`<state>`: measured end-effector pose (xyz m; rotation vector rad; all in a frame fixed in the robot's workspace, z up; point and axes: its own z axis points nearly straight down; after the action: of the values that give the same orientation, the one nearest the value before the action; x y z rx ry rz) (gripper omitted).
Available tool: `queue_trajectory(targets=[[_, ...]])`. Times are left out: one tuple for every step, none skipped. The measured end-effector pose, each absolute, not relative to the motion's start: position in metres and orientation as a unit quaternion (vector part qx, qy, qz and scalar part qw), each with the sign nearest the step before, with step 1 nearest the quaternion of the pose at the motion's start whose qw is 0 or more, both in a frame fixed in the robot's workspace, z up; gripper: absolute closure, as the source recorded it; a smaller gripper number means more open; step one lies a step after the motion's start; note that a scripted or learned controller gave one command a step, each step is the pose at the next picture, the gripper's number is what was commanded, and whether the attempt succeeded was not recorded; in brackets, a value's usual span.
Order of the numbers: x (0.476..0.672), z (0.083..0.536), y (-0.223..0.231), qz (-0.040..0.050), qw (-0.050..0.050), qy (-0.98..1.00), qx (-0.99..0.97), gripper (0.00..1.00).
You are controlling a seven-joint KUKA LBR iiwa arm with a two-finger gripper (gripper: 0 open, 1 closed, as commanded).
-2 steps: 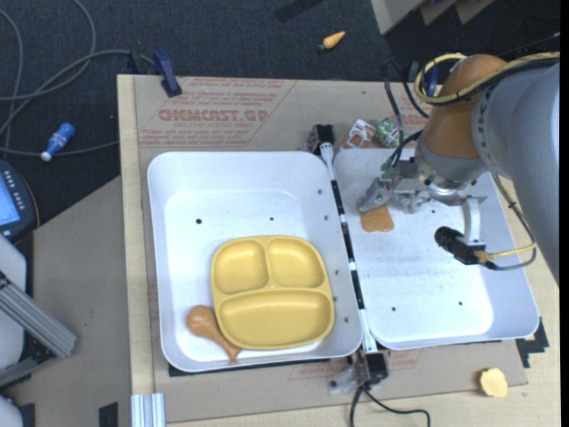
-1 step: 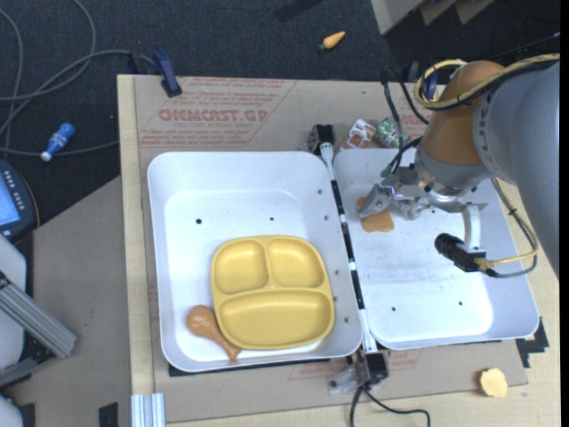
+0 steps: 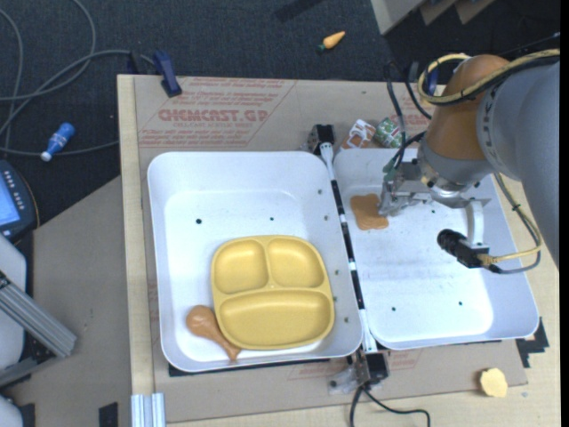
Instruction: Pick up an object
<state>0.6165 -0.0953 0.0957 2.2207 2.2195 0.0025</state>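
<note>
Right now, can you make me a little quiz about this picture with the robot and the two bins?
1. True or false: the yellow plastic divided tray lies in the left white bin.
2. What does the end effector hover over? A) flat brown cookie-shaped piece B) blue bottle
3. Fill in: the orange drumstick-shaped toy lies ___ the tray.

Key: 1 true; 2 A; 3 beside.

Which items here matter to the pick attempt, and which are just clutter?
In play:
end effector, down in the right bin
tan flat piece beside it

Lying about:
yellow divided plate, left bin
orange drumstick toy
yellow lump on the bench
blue bottle on the floor
</note>
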Motion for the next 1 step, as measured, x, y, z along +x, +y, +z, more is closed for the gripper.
queue_trajectory(targets=[[0.5605, 0.0914, -0.1113, -0.0017, -0.003, 0.706, 0.708, 1.0]])
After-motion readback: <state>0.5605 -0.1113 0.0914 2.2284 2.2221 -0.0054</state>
